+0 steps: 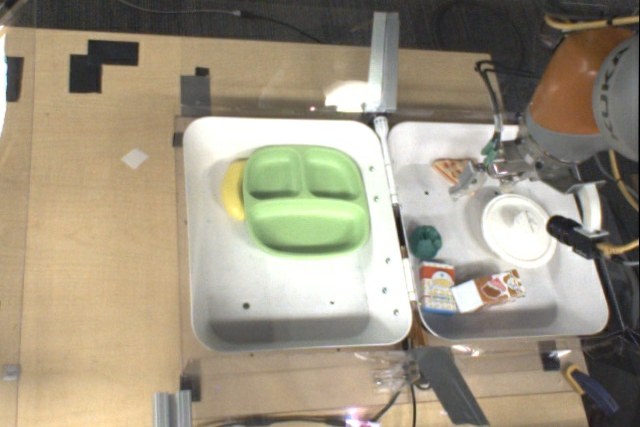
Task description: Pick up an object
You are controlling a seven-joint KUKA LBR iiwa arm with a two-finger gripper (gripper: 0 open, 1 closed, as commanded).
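Observation:
The right bin (pixel 590 315) holds several small objects. An orange pizza-slice toy (pixel 447 169) lies near its back left. A dark teal ball (pixel 427 240) sits near the left wall, with a small red and white carton (pixel 437 287) in front of it. A white and brown packet (pixel 492 290) lies beside the carton. A white round bowl (pixel 517 228) rests in the middle. My gripper (pixel 472 177) hangs low over the back of this bin, just right of the pizza slice and behind the bowl. The arm's orange band (pixel 572 100) rises behind it.
The left bin (pixel 215 310) carries a green divided plate (pixel 303 198), and a yellow object (pixel 233 191) peeks out from under the plate's left edge. A metal post (pixel 385 65) stands behind the wall between the bins. A black part (pixel 568 233) juts by the bowl's right rim.

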